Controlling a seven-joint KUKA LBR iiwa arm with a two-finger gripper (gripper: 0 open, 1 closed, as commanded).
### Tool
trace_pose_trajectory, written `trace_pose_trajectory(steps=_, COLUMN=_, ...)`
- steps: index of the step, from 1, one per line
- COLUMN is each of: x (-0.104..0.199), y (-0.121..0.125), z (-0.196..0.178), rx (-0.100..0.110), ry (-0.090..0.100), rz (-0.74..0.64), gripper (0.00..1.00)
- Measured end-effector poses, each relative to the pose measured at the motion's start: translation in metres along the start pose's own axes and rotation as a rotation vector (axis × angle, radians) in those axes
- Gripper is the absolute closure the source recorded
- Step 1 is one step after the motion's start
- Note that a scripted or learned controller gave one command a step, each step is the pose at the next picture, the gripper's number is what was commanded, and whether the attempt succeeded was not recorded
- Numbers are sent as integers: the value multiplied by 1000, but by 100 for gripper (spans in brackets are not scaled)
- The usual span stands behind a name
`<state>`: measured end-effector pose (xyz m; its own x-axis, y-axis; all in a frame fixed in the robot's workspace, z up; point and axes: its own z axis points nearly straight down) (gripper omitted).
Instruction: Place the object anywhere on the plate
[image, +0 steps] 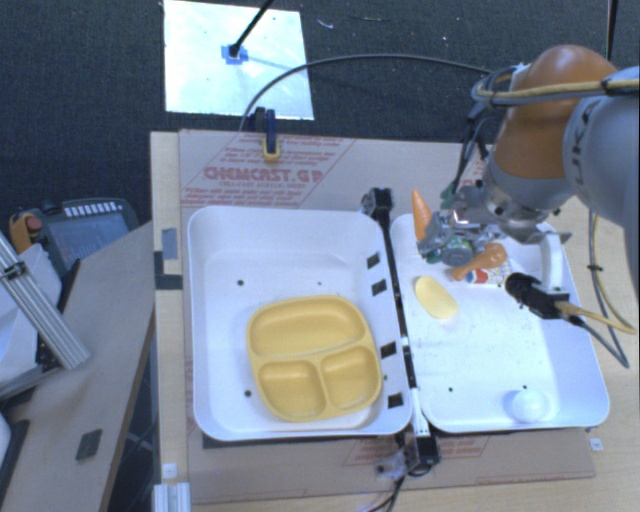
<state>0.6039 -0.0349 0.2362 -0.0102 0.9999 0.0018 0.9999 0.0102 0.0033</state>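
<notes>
A yellow plate (313, 355) with three compartments lies in the left bin (220, 300), toward its front. My gripper (452, 243) hangs low over the back left part of the right bin (570, 370). An orange carrot-shaped piece (421, 210) lies just left of it, and an orange piece with a red end (481, 262) sits just right of it. A pale yellow oval piece (435, 297) rests on the bin floor a little in front of the gripper. Whether anything is between the fingers is hidden by the wrist.
A white ball (527, 404) sits near the right bin's front edge. A black connector with a cable (534, 295) hangs from the arm over the bin's right half. The black divider (392, 320) runs between the two bins.
</notes>
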Motion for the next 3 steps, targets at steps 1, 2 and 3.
trace_pose_trajectory(steps=1, x=55, y=12, z=-8, rx=0, ry=0, rz=0, gripper=100)
trace_pose_trajectory(steps=2, x=110, y=33, z=-5, rx=0, ry=0, rz=0, gripper=100)
trace_pose_trajectory(steps=3, x=165, y=34, z=12, rx=3, ry=0, rz=0, gripper=100)
